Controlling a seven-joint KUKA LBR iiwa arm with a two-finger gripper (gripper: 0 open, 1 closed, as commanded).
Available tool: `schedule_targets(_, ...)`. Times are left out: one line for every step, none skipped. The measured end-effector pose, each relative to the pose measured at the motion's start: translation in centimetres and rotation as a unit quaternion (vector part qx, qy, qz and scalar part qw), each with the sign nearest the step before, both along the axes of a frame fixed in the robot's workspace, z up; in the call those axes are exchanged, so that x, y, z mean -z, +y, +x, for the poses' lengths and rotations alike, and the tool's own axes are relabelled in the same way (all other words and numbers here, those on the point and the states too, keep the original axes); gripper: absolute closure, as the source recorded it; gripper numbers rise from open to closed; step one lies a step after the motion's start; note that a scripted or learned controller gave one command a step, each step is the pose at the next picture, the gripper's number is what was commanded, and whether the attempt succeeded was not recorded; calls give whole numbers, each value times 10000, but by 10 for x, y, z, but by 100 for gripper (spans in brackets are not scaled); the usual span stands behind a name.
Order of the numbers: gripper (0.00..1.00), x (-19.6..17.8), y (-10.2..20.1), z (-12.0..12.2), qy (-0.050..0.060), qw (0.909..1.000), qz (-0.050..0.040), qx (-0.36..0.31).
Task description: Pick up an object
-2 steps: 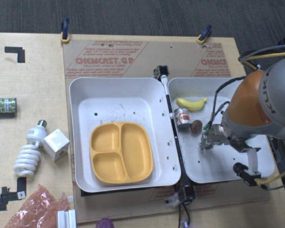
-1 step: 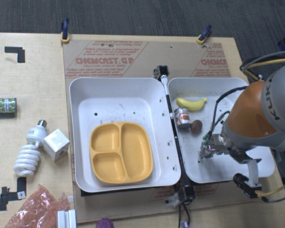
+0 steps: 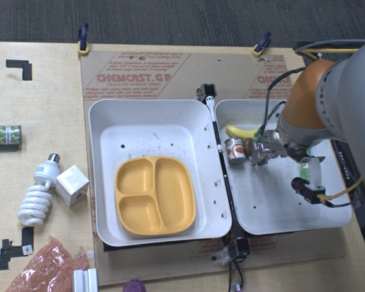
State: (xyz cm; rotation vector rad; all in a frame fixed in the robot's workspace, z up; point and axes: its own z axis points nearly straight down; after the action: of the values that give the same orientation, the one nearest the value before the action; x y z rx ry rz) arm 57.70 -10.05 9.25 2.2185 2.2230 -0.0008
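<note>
Gripper (image 3: 257, 152) just right of small can (image 3: 235, 151), banana (image 3: 241, 131) behind; grip state unclear.

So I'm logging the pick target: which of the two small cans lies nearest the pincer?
The red-and-white can in the right bin, beside the banana. The green can lies far left on the bench.

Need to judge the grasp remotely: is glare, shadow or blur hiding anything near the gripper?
Camera view: even light, no strong glare; the can and banana read clearly; the gripper is dark and slightly soft under the arm's shadow, so contact is unclear.
</note>
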Motion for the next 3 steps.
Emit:
schedule_targets(100, -10, 0, 0, -1, 10000, -6, -13)
schedule_targets(100, -100, 41, 12, -2, 10000, 0, -1)
schedule_targets(0, -100, 41, 12, -3, 10000, -1, 0)
